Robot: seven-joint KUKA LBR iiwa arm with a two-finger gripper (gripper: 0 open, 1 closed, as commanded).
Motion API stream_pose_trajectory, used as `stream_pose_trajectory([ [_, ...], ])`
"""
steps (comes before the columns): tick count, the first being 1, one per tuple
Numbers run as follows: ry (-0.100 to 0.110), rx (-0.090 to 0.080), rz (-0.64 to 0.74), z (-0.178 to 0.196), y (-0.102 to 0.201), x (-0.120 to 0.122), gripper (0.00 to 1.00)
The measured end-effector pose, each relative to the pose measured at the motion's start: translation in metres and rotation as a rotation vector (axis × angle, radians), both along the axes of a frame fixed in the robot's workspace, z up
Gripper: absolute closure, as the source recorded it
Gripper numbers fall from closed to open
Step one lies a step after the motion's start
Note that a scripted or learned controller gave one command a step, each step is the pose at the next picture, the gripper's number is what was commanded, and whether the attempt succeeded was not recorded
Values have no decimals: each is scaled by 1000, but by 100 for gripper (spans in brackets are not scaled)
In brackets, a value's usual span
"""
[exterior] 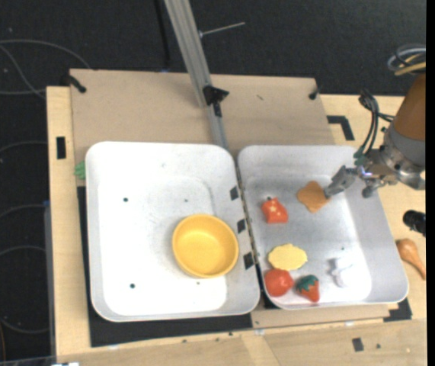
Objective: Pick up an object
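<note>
Bench w/ two white bins (164,158): hand (337,185) by tan piece (312,197), grip state unclear; no legible text.

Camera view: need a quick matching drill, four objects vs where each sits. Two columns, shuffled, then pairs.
Things:
1. yellow bowl
2. tan piece
3. pale yellow piece
4. small white object

Places:
A. right bin, near the gripper
B. left bin
C. right bin, lower right area
D. right bin, just above the red round piece

Pairs: 1-B, 2-A, 3-D, 4-C
</note>
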State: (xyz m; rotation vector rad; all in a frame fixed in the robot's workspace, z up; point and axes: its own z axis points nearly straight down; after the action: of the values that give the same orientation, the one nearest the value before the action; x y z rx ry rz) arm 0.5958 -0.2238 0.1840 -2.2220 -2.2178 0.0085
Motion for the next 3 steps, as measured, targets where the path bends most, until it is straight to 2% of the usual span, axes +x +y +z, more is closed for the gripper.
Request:
stream_pose_trajectory([
  [1,-1,-1,4,-52,2,8,0],
  [2,-10,-2,5,-37,2,11,100],
  [3,-14,0,5,27,-2,13,100],
])
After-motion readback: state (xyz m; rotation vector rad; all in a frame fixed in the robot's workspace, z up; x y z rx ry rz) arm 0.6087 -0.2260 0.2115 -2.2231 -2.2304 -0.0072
